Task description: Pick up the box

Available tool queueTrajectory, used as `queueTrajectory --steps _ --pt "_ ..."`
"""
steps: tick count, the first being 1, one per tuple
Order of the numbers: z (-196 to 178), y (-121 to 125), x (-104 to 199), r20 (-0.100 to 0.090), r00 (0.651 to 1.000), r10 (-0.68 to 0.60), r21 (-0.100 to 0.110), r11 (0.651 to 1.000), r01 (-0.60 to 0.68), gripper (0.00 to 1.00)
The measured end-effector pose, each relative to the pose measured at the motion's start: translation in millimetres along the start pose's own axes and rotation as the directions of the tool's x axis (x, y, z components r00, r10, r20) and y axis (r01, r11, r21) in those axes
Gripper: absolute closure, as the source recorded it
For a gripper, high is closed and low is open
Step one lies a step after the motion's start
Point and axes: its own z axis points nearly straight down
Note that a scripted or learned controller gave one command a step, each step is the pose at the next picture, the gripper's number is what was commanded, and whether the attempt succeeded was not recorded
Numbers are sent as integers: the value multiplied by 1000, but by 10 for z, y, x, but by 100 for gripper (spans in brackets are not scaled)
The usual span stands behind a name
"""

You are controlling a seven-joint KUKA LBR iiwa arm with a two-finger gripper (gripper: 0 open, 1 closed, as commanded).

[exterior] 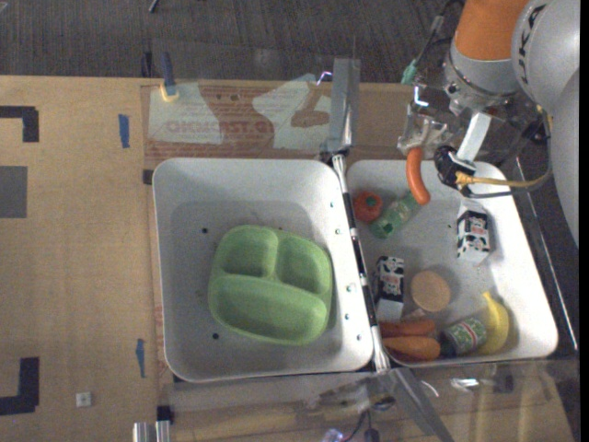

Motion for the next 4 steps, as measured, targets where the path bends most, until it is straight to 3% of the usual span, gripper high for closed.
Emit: queueTrajectory --steps 1,2,3,4 --pt "-295 61 -227 0 998 -68 -1 998 68 100" --pt "141 212 -826 0 999 -32 5 999 32 100" --pt "-1030 -72 -299 1 956 -294 -3 956 294 100" --pt "-1710 -116 435 0 938 -346 -1 938 346 100"
